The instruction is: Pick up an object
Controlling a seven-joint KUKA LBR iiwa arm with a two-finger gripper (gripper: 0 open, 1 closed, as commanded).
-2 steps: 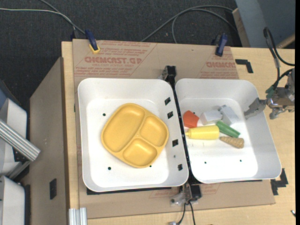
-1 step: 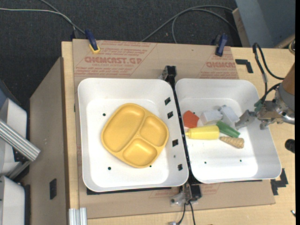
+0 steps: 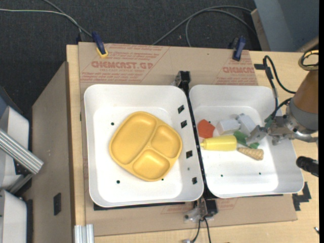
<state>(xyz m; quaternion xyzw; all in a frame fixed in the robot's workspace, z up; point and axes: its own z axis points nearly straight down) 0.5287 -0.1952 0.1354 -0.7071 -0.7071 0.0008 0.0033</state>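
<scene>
The right bin (image 3: 243, 184) holds a small pile of objects. A yellow corn-like piece (image 3: 219, 144) lies across its left side, with an orange-red piece (image 3: 205, 129) just above it. A tan ridged cone (image 3: 251, 153) lies to the right, a green piece (image 3: 246, 137) above that, and a grey-white piece (image 3: 238, 122) at the back. My gripper (image 3: 260, 132) reaches in low from the right, its tip at the green piece and just above the cone. Nothing is visibly lifted.
A yellow divided plate (image 3: 146, 146) lies in the left bin (image 3: 96, 135). A black divider with clips (image 3: 188, 135) runs between the bins. The arm's orange band (image 3: 308, 97) hangs over the right bin's rim. A black cable (image 3: 273, 80) loops beside it.
</scene>
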